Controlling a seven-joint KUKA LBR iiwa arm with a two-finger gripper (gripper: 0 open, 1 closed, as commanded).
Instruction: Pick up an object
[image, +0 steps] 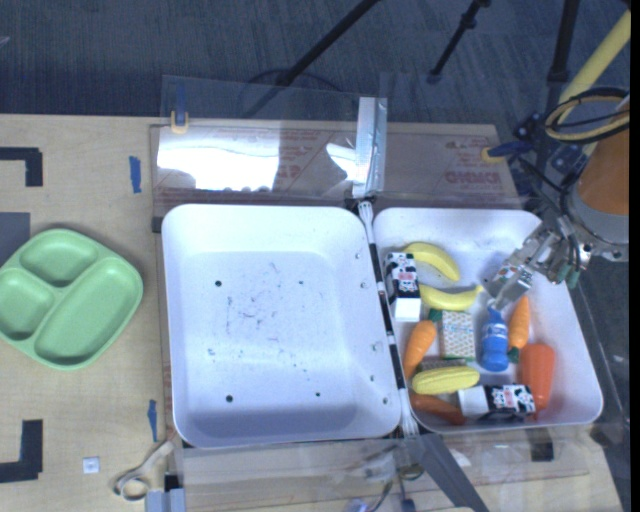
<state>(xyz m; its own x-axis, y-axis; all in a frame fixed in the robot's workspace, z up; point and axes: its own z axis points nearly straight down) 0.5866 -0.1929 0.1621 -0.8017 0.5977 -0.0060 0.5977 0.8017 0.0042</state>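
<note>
The right bin (575, 330) is holding toys. I'm seeing my gripper (508, 281) hovering unclenched, grasping nothing, above the blue bottle (495, 341)

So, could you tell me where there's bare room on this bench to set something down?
The left bin has a wide bare floor between its walls. The green divided plate offers bare compartments. The right bin is crowded: bananas, carrots and a blue bottle pack it, with the gripper above; just its top strip looks bare.
</note>
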